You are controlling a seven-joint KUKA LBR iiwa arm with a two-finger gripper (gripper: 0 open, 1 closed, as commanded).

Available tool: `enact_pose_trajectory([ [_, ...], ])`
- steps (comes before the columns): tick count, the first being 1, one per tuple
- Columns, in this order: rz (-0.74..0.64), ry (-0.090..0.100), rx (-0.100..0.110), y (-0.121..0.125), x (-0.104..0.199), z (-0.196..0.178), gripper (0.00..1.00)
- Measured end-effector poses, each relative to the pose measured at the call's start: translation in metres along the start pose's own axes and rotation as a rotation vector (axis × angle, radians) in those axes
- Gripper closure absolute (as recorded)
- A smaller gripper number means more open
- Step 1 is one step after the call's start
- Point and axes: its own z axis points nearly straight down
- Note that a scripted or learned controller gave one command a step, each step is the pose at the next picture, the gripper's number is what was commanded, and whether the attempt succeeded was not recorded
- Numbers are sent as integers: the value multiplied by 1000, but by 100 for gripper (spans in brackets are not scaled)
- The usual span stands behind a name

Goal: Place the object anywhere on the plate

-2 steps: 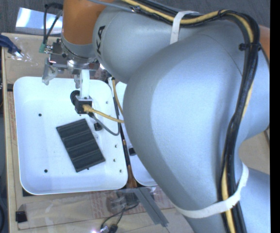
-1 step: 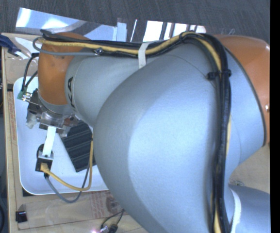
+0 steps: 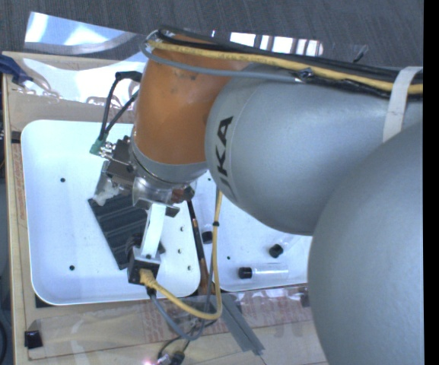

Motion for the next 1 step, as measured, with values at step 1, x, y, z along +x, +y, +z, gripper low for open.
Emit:
enact_pose_trajectory([
  [1, 168, -5, 3, -27, 53, 72, 0],
])
